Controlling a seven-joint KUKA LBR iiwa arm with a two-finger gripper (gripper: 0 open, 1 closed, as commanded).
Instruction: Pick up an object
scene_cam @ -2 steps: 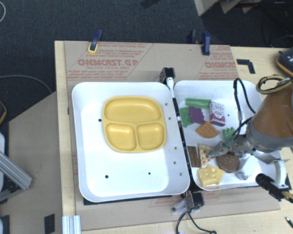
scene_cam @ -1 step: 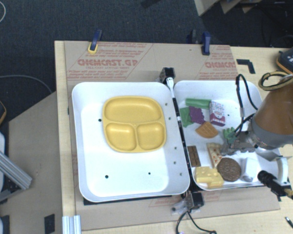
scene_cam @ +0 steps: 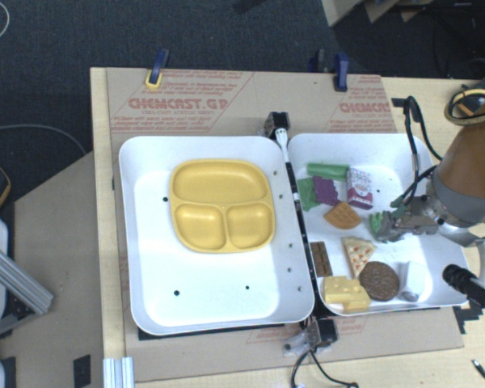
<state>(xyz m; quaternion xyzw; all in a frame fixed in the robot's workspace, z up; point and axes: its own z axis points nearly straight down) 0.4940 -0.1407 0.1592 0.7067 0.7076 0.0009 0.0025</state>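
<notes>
The right bin [scene_cam: 392, 145] holds several toy foods. At its back lie a green piece [scene_cam: 327, 170], a purple piece [scene_cam: 325, 191] and a red and white carton [scene_cam: 360, 187]. An orange cracker [scene_cam: 342, 215] sits mid-bin, with a pizza slice [scene_cam: 357, 255] in front of it. A round brown cookie [scene_cam: 379, 280], a yellow cheese block [scene_cam: 346, 293] and a chocolate bar [scene_cam: 320, 259] are at the front. My gripper [scene_cam: 392, 226] is low in the bin's right half, beside a small green object [scene_cam: 377, 221] that it partly hides.
A yellow divided plate [scene_cam: 221, 204] lies in the left bin [scene_cam: 210, 297]. The arm [scene_cam: 469, 176] comes over the right bin's right rim. Black cables [scene_cam: 414, 136] run along that side. Clamps [scene_cam: 339, 71] sit at the bench's back edge.
</notes>
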